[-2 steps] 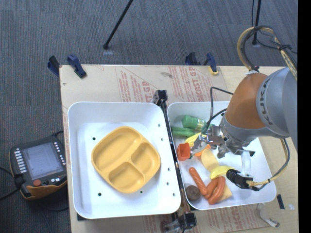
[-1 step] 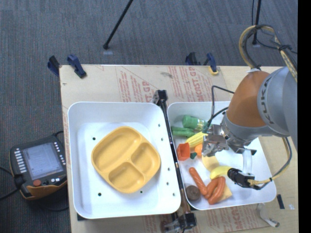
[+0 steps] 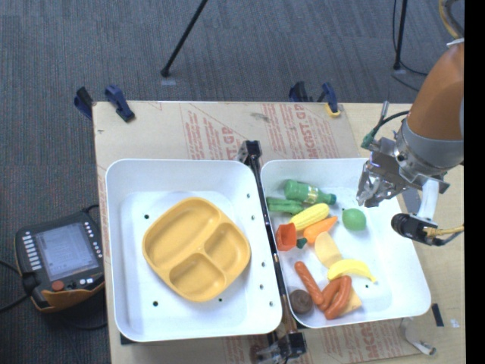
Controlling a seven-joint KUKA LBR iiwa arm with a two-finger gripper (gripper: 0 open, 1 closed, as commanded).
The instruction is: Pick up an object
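Note:
The right bin [image 3: 409,279] holds several toy foods: a green bottle [image 3: 309,193], an ear of corn [image 3: 311,216], a carrot [image 3: 320,229], an orange-red pepper [image 3: 286,236], a green ball [image 3: 354,219], a pale wedge [image 3: 328,249], a banana [image 3: 351,268], a sausage [image 3: 308,281] and a brown ball [image 3: 301,301]. My gripper [image 3: 369,193] hangs over the bin's upper right part, just above and to the right of the green ball. I see nothing in its grasp.
The left bin [image 3: 125,203] carries a yellow divided plate [image 3: 197,249]. A teach pendant [image 3: 57,260] lies on the floor to the left. Blue clamps [image 3: 119,101] grip the bench's far edge, and a tripod leg [image 3: 186,32] stands behind.

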